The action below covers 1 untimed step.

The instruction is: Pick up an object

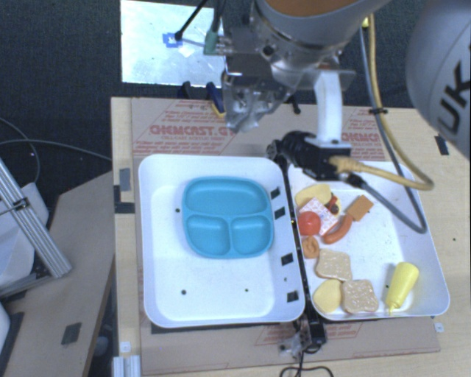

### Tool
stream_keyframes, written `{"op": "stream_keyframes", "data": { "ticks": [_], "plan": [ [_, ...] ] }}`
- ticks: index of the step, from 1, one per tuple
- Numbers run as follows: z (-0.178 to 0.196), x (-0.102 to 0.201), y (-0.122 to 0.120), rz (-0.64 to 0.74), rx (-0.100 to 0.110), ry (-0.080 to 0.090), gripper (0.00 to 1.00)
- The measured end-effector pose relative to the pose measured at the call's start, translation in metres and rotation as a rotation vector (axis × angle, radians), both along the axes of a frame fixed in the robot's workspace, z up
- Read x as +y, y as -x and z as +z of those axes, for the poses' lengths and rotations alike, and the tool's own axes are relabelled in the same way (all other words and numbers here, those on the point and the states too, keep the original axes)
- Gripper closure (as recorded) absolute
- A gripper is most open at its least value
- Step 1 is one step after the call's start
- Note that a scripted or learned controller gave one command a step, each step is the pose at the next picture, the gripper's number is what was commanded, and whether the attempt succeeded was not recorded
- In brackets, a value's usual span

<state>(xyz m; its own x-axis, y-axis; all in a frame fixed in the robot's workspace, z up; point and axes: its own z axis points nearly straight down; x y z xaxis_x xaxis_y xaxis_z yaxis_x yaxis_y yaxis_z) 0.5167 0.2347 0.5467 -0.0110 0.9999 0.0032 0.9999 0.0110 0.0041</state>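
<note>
At the bench, two white bins side by side, seen from above at a slant.

Arm: we see the grey arm [324, 22] at 12 o'clock, high over the far edge of the bench.

Claw: the claw [243, 110] hangs above the cardboard just beyond the far rim of the left bin [158, 294]. We cannot tell whether it is open or closed; nothing is visibly held in it.

Left bin: it holds a blue divided plate [226, 217], lying flat near its middle.

Right bin: the right bin [427, 294] holds the toy food. We note a red tomato [310, 222], a sausage [339, 230], an orange block [360, 207], two toast slices [335, 263] [360, 295] and a yellow bottle [401, 284].

Key relation: the food cluster lies toward 4 to 5 o'clock from the claw, well apart from it and across the divider between the bins. The plate lies toward 6 o'clock from the claw, nearer than the food.

Long axes: the sausage runs roughly from 8 to 2 o'clock; the bottle runs from about 7 to 1 o'clock.

Judgement: no pick has begun. We judge the bottle the cleaner target, since it lies apart from its neighbours, whereas the tomato and sausage are crowded together.

Risk: the hose [383, 174] crossing the far part of the right bin may hinder a descent there.
</note>
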Motion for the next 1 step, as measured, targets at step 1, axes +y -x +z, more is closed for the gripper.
{"op": "stream_keyframes", "data": {
  "ticks": [1],
  "plan": [
    [0.0108,0.0001,-0.0003,0.006,-0.001,-0.001,1.0]
  ]
}}
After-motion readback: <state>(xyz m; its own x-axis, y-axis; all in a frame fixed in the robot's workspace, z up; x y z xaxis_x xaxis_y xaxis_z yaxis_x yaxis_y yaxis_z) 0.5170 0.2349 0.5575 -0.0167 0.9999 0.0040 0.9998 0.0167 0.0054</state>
